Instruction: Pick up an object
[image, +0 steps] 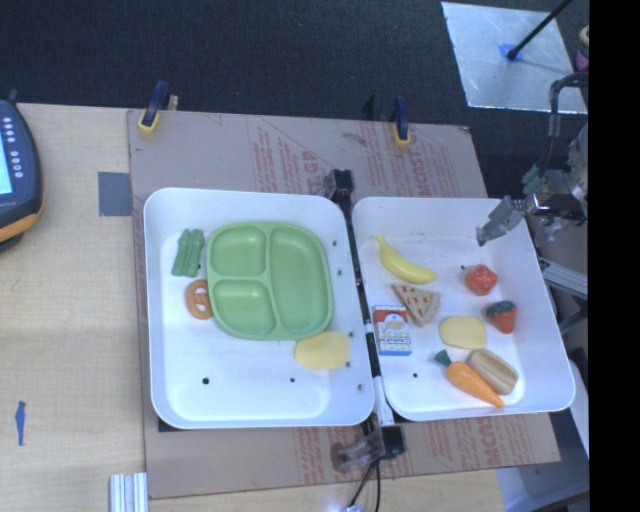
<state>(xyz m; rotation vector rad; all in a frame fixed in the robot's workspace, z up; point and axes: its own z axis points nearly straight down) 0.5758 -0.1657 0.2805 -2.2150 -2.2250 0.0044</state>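
End effector (497, 225) is hanging over the top right corner of the right bin (560, 385), above bare floor, nothing between its fingers; can't tell if they're spread or pressed together.

Taking the banana (404, 262) as landmark, right bin contents:
- tomato (481, 280) sitting right of the banana, just below the end effector
- strawberry (502, 316) lying below and right of the tomato
- waffle wedge (417, 302) sitting just under the banana
- small carton (392, 330) lying below the banana, against the divider
- yellow chip (462, 332), hot dog (493, 369) and carrot (468, 380) sitting lower right of the banana

Left bin (165, 395), all well left of the banana: green divided plate (269, 279), green beans (187, 252), pretzel (198, 298), and a yellow piece (322, 351) touching the plate's lower right edge.

Both bins are resting on cardboard on the worktop (65, 330).
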